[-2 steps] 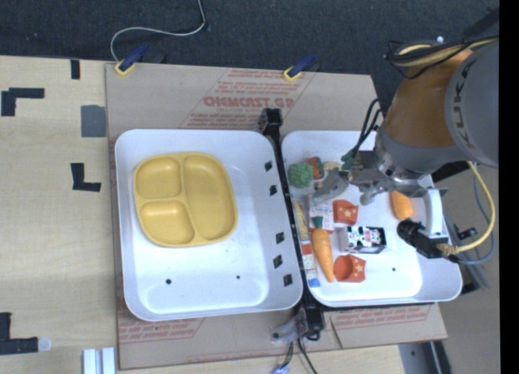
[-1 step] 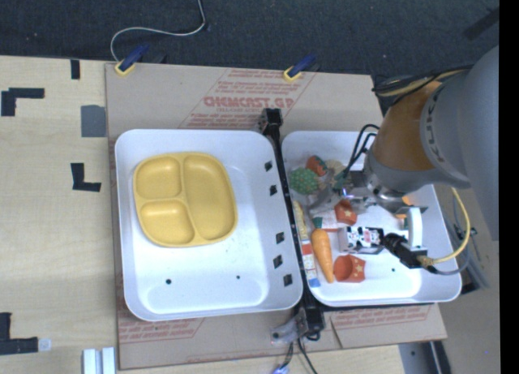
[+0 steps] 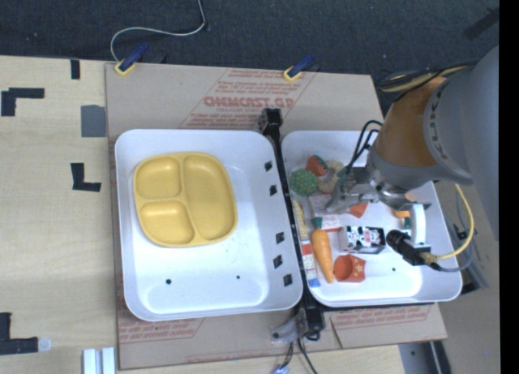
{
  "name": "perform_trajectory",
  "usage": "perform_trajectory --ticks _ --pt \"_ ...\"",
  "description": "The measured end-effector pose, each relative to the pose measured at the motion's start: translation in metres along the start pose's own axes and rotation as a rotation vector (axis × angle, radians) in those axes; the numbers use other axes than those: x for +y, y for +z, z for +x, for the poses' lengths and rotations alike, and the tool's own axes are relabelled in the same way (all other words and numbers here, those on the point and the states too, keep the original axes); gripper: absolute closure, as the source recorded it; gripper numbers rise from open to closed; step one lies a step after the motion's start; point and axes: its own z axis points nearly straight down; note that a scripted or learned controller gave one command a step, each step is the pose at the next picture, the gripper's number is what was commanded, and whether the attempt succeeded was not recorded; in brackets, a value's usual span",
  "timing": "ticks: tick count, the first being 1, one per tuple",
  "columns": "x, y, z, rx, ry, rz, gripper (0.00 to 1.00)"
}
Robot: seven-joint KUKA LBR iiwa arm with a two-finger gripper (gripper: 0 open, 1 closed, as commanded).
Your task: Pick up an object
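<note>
The right bin (image 3: 430, 283) holds several small toy items. Among them are an orange carrot (image 3: 323, 253), a green broccoli (image 3: 304, 182), a red piece (image 3: 350, 268) and a black-and-white carton (image 3: 364, 238). A flat white and orange packet (image 3: 330, 222) lies by the carrot's top. My gripper (image 3: 346, 195) reaches down into this bin from the right, low over the items between the broccoli and the carton. The grey wrist and orange band (image 3: 405, 133) hide part of the bin's right side.
In the left bin (image 3: 203, 283) lies a yellow divided plate (image 3: 184, 199). A black clip strip (image 3: 284, 218) runs between the two bins. Both bins rest on a cardboard sheet (image 3: 235, 101) on the wooden bench. A cable (image 3: 458, 238) loops at the arm's right.
</note>
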Motion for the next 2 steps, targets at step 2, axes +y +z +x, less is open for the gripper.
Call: perform_trajectory --ticks 2 --pt "0.046 0.025 -0.015 0.005 -0.001 0.015 0.00"
